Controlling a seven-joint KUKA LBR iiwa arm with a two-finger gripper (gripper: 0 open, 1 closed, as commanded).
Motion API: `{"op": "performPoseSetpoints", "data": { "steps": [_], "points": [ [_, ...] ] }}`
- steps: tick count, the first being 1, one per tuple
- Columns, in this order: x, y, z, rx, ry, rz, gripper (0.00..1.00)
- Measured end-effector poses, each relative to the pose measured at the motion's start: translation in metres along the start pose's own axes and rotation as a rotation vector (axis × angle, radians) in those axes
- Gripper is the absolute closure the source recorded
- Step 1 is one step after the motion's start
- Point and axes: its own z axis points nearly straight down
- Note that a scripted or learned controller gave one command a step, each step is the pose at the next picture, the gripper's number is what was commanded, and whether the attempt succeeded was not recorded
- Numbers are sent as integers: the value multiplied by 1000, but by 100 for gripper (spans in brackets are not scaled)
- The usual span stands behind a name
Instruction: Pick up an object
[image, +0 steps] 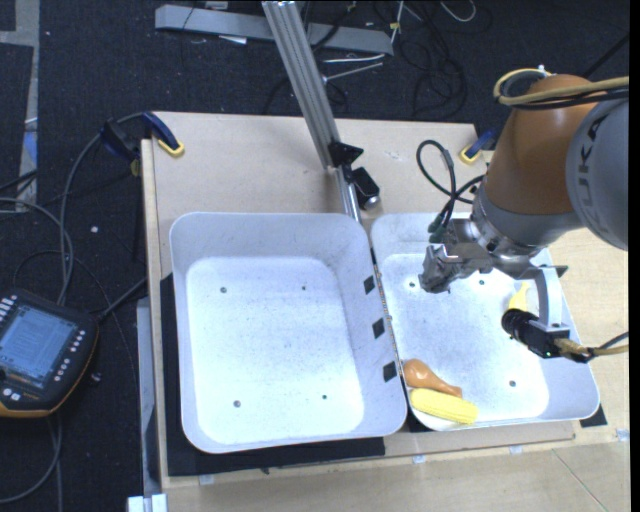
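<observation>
Camera view looks down on my bench, with two white bins side by side. My pincer (437, 277) hangs over the far part of the right bin (480, 330), near the wall it shares with the left bin (270, 330). Whether it is spread or pressed together I cannot tell from this angle, and nothing shows between its tips.

The things I could take lie elsewhere in the right bin. A yellow corn cob (444, 406) rests against the near edge, close to the near-left corner, and an orange pear-shaped piece (428, 376) lies just beside it, touching or nearly so. A small yellow piece (518, 297) sits toward the right edge, partly hidden by my wrist hardware.

I judge this to be the approach step, with no grasp made yet. Next I should pick one target, carry my pincer above it, line up across its narrow side and descend.
</observation>
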Motion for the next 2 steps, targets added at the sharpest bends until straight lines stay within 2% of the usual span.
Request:
{"op": "performPoseSetpoints", "data": {
  "steps": [2],
  "points": [
    [106, -8, 24, 2, 0, 0, 100]
  ]
}}
